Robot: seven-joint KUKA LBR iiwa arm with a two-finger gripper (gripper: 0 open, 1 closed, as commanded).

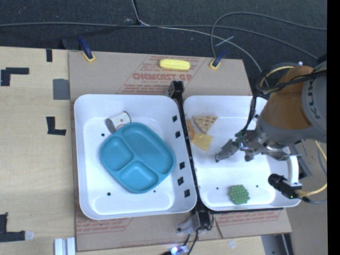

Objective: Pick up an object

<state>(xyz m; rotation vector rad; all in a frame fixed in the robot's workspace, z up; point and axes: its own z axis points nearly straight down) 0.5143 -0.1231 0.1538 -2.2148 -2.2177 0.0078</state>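
My gripper (pixel 234 155) hangs over the middle of the right bin (pixel 223 104), its fingers spread apart with nothing between them. Just left of it lie a tan triangular piece (pixel 205 122), a yellowish piece (pixel 201 140) and a thin orange strip (pixel 189 127). A knobbly green object (pixel 239 194) rests near the bin's front edge, below the gripper and apart from it. In the left bin (pixel 85 158) sit a blue divided plate (pixel 137 156) and a small white cup (pixel 119 121) lying on its side.
A yellow banana-shaped object (pixel 174 64) lies on the cardboard behind the bins. A black divider (pixel 183 142) runs between the two bins. Cables (pixel 234 36) trail across the dark area at the back.
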